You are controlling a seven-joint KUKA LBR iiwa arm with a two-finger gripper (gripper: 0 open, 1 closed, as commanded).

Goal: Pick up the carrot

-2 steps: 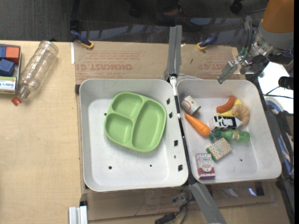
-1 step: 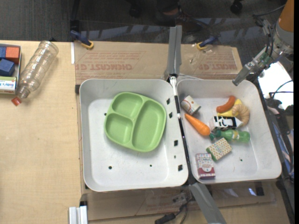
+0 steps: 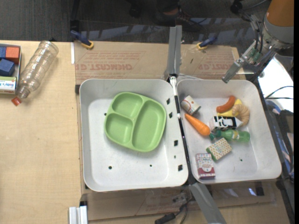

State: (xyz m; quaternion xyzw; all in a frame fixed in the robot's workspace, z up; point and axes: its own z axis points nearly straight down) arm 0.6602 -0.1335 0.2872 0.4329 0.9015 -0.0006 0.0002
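Carrot (image 3: pixel 197 124) lies in the right bin (image 3: pixel 266 125), near that bin's left wall, tip pointing far-left, thick end toward near-right; nothing grips it; a small can (image 3: pixel 189 105) lies just beyond it on the far side, a green bottle (image 3: pixel 231 135) just to its right; further right in the same bin: a black-and-white pack (image 3: pixel 225 121), a croissant-shaped pastry (image 3: pixel 241 112), a hot dog (image 3: pixel 226 104) on the far side of the pack; nearer the front edge, a patterned packet (image 3: pixel 219 149) and a small red-and-white carton (image 3: pixel 204 166)

Left bin (image 3: pixel 88 139) holds a green divided plate (image 3: pixel 135 121), three compartments, sitting about mid-bin

Arm enters at far right; gripper (image 3: pixel 232 73) hangs over the far rim of the right bin, well apart from the carrot, tilted toward near-left; whether the jaws are spread or pressed together cannot be told from this angle

On the worktop (image 3: pixel 37 162) left of the bins: a clear plastic bottle (image 3: pixel 35 68) on its side with red cap toward the near-left, and a box of coloured blocks (image 3: pixel 8 66) at the far-left edge; flattened cardboard (image 3: pixel 121 59) lies beyond both bins
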